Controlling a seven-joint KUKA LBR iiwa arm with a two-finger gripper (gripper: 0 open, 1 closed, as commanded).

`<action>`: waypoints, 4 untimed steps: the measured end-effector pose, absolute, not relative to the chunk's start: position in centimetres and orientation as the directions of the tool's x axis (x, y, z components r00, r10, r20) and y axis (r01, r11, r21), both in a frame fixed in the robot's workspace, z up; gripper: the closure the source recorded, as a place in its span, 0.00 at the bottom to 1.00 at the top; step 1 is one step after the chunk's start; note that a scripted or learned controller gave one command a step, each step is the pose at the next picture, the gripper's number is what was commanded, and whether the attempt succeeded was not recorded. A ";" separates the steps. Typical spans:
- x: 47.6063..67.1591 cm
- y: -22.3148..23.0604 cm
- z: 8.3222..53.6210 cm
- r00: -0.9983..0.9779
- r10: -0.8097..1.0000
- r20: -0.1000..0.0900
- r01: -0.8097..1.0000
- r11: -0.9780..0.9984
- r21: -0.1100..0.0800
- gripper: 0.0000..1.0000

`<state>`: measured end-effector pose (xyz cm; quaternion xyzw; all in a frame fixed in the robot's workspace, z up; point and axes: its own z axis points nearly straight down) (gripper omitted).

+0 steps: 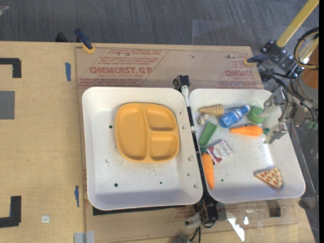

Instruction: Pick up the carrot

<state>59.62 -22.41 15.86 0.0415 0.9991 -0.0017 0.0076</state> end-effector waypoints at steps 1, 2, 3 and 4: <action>63.5 -22.2 14.6 -0.997 0.079 -0.010 0.079 0.997 0.000 0.00; 62.9 -20.4 9.0 -0.990 0.141 -0.014 0.141 0.990 0.000 0.00; 64.5 -21.9 8.7 -0.787 0.617 -0.006 0.617 0.787 0.007 0.00; 58.9 -16.5 8.9 -0.742 0.670 -0.007 0.670 0.743 0.006 0.00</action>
